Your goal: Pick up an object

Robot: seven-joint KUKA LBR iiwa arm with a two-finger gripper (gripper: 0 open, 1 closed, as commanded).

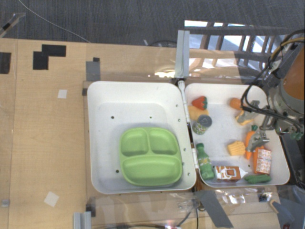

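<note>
1. Nearest the camera, along the near wall of the right bin (284, 175), lie a small carton (227, 173) with a brown and white face, a green bottle (204, 161) to its left and a dark green vegetable (258, 179) to its right.
2. Gripper (259, 140) hangs low over the right side of that bin, just above an orange carrot (249, 143) and an orange and white box (262, 160). Whether the fingers are apart or together I cannot tell; nothing is visibly between them.
3. Likely target, in my judgement, is the carrot or the box, since both lie right under the gripper.
4. Risk: the two lie touching or nearly so, so the fingers may land on both or nudge one aside and come up with nothing.
5. Risk: the right wall of the bin is close to the gripper, so a descent a little off could strike the rim.
6. Risk: a yellow corn piece (236, 148) just left of the carrot could be knocked.
7. Elsewhere in the right bin: a red strawberry (200, 102), a round can (204, 122) and an orange piece (235, 103) toward the far wall.
8. Left bin (109, 99) holds a green divided plate (150, 155), its compartments bare.
</note>
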